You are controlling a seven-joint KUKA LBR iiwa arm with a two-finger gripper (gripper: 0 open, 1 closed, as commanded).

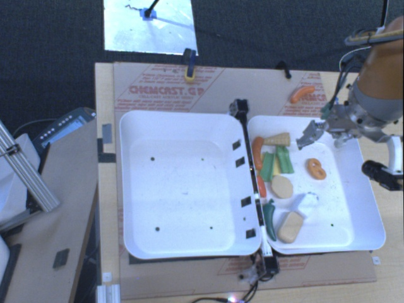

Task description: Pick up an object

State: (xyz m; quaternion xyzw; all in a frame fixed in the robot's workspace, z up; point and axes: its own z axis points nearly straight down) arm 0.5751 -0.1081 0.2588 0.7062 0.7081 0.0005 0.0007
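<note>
A silver sheet (149, 16) lies on dark carpet (50, 43) at the upper left of the frame, a blue bit (149, 14) on it. A yellow clamp (189, 74) grips the top edge of the printed board (170, 90) under the bins. An orange piece (302, 94) rests on the board, upper right. At far left sit a grey device (63, 126) and a metal rail (25, 178).

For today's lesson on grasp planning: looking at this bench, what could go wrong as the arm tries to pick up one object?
1. The green pieces, the orange strip and the tan wedge lie packed together, so a grasp could catch two or push them apart.
2. Several items hug the right bin's inner wall, so the gripper may strike it.
3. The small orange ring may slip aside.
</note>
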